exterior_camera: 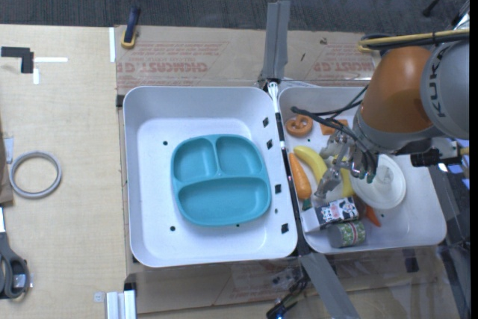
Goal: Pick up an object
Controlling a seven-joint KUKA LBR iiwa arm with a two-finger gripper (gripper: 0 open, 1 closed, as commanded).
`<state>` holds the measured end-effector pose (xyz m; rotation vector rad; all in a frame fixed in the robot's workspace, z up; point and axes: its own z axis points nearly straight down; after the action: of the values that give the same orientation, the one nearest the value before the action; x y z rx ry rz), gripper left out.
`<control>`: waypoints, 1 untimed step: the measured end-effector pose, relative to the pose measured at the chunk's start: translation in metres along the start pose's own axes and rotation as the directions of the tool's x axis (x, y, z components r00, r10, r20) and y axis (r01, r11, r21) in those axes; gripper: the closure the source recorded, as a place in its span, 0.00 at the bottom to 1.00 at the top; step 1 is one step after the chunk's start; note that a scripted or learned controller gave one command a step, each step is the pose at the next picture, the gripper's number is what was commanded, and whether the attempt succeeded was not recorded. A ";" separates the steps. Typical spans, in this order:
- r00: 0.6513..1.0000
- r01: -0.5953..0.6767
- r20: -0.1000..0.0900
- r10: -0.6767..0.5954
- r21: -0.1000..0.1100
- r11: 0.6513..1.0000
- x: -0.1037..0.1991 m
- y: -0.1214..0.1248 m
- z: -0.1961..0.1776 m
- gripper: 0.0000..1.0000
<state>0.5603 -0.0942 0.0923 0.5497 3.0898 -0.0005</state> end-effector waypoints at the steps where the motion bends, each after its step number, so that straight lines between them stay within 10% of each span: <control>1: 0.995 -0.096 -0.003 0.096 0.001 0.995 0.071 -0.034 0.000 0.00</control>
<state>0.4825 -0.1014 0.0917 0.6983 3.0624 -0.0002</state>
